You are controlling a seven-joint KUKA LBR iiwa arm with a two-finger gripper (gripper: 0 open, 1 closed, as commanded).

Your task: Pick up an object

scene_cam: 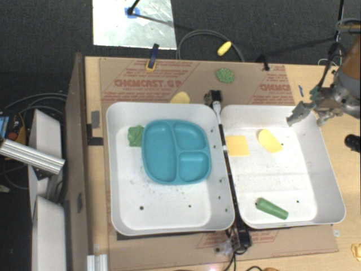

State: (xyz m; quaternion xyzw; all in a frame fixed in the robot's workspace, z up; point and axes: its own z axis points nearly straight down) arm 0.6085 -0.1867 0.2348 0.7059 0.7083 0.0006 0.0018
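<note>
The right bin (pixel 324 168) holds three loose objects. A flat yellow square (pixel 237 145) lies near its left wall, and a yellow oblong piece (pixel 269 140) sits just right of that. A green cucumber-like piece (pixel 272 208) lies near the front edge. My gripper (pixel 310 117) hangs over the far right corner of this bin, up and to the right of the yellow oblong piece. It is open with nothing between its fingers. In the left bin (pixel 121 196) sit a blue divided tray (pixel 175 151) and a small green leafy piece (pixel 135 135) at the tray's left edge.
On the cardboard behind the bins lie a green round item (pixel 225 75), a yellow item (pixel 180 98) against the left bin's far rim, and a yellow-blue clamp (pixel 152 58). A black bracket (pixel 214 99) stands where the bins meet. Cables cross the floor beyond.
</note>
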